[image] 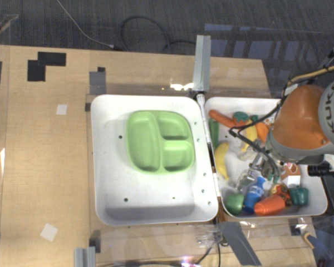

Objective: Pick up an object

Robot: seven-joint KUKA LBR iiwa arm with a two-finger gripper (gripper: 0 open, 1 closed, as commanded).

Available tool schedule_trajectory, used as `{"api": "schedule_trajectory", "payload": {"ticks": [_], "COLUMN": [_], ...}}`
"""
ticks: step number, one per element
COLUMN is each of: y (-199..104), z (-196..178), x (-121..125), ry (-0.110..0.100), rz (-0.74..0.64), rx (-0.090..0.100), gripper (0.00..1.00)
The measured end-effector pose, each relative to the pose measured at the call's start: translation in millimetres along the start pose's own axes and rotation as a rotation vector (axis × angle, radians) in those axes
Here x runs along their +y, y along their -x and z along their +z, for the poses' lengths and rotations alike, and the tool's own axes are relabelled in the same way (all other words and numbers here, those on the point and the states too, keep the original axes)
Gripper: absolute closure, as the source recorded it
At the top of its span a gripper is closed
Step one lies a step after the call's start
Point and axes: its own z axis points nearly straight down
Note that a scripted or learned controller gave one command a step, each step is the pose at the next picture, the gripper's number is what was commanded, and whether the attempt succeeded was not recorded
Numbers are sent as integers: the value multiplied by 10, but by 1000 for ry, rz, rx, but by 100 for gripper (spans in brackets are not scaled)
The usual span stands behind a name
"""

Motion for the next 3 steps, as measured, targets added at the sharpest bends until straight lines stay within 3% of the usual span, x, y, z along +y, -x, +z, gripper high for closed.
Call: {"api": "schedule_trajectory", "payload": {"ticks": [1, 2, 3], "y": [608, 644, 1101], "z": [22, -130, -1549], "x": [422, 448, 472], "ry": [1, 4, 1], "rz": [-238, -242, -560], "rx": [3, -11, -3], "gripper": [0, 100, 100]}}
